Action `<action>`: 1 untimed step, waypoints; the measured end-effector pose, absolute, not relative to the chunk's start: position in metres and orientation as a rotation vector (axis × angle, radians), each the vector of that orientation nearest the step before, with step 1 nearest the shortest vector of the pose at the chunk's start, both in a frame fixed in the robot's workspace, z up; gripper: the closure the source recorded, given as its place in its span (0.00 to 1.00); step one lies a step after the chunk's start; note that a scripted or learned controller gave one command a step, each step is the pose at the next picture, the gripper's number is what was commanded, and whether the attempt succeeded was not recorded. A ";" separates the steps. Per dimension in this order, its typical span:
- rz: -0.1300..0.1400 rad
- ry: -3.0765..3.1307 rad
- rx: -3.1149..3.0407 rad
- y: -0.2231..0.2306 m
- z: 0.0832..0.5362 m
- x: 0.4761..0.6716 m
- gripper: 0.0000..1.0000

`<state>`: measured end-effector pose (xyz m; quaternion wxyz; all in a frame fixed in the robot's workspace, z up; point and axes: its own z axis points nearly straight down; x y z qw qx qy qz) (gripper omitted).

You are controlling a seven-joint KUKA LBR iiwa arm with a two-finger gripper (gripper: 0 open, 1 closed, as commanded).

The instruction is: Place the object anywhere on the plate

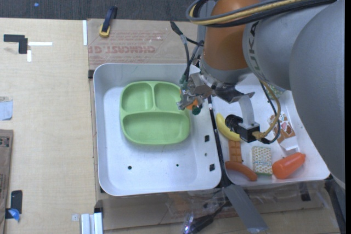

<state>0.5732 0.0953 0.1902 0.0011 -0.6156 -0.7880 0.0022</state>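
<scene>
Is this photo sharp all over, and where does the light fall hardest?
Camera view: even overhead light, with soft shadows under the arm falling on the right bin. The left bin is bright, nearly washed out at its rim. The green plate is crisp; the hand and the small orange thing at it look slightly blurred. The grey arm, nearest the lens, is large and soft-edged.
</scene>
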 end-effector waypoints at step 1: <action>0.006 -2.474 -1.933 0.095 0.190 0.573 0.00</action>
